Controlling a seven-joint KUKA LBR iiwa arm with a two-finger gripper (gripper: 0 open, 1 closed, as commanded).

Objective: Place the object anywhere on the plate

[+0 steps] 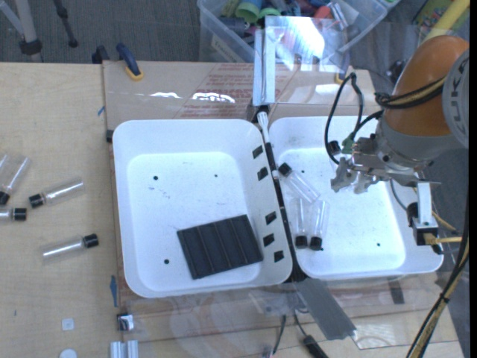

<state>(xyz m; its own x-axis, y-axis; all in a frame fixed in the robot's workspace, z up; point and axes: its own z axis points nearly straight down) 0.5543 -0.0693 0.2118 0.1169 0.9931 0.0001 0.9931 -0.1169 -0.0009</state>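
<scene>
Grey metal, the tool (350,179) hangs over the right bin (387,256), below the arm (421,88) with its orange band, which comes in from the right. Its fingers are too small and cluttered with cables to read, so I cannot tell whether they are apart or together; nothing shows between them.

Clear vials with black caps lie in the right bin. One vial (296,184) lies slanted near the bin's left wall, its cap toward the upper left. Two more vials (311,222) lie side by side just below it, caps toward the near edge. All three are to the left of the tool and apart from it, the pair lower and farther off.

The plate (219,246), a dark ribbed slab, lies in the left bin (134,200), tilted, near that bin's front right corner. It is well apart from the tool, across the wall where the bins meet.

On the wooden desk (52,110) left of the bins lie several more vials (68,245), scattered. A clear tub (223,21) of coloured toys stands behind the bins.
</scene>
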